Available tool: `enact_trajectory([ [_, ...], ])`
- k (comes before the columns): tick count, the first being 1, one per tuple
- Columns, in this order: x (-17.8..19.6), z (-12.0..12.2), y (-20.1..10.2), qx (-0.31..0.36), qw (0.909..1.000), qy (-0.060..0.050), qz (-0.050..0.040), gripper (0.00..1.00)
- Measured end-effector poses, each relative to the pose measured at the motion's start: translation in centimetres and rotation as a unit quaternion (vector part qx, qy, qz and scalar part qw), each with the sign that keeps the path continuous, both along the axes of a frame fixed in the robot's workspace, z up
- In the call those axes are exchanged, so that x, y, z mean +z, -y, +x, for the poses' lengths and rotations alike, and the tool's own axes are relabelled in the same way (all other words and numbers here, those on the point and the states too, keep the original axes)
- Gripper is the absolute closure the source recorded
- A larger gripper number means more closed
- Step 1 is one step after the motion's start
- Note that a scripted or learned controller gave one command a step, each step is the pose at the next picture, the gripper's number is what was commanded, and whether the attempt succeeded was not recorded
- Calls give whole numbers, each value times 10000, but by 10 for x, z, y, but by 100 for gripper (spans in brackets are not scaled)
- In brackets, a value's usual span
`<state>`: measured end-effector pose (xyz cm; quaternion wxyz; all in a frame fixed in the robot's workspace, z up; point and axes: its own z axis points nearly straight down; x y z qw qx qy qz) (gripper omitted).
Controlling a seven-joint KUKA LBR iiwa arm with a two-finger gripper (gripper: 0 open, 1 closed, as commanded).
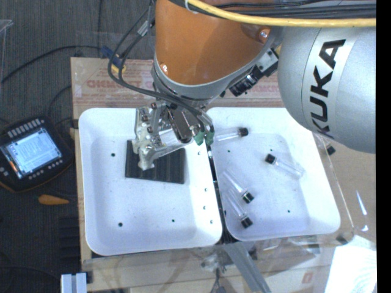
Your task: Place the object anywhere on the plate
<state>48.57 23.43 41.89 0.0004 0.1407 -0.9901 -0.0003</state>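
"KUKA" on grey arm (333, 72).

Matt black plate (164, 166), glossy white plastic bins (98, 224)

A handheld control pendant (30, 152) with a lit screen lies on the dark floor at nine o'clock. Black cables (36, 57) trail across the floor at ten o'clock, and an orange tool (52, 199) lies just below the pendant.
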Motion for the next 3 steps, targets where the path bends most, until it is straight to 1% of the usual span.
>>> enact_trajectory([
  [1,0,0,0,-3,10000,2,-1,0],
  [2,13,18,0,3975,9176,4,17,0],
  [3,21,20,-1,3962,9182,5,40,100],
])
